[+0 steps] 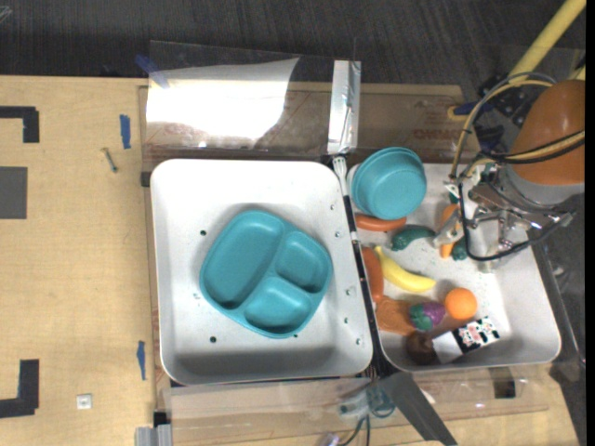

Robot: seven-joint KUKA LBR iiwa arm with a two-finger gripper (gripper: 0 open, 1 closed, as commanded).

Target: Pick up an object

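Observation:
The right bin (539,328) holds a pile of toy food: a yellow banana (406,277), an orange fruit (460,302), a purple and green piece (428,316), a black-and-white carton (476,334), a carrot (381,222) and a dark green piece (409,239). A teal bowl (389,182) stands at the bin's far left corner. My gripper (485,247) hangs over the far right part of this bin, above bare white floor, to the right of the dark green piece. A small orange bit (453,246) lies just left of it. Nothing is visibly held.
The left bin (177,193) carries a teal divided plate (268,270). A metal divider (344,110) and a clear plastic sheet (218,105) stand behind the bins. Cables (483,110) loop by the arm's orange band (556,133). Wooden bench (65,249) lies to the left.

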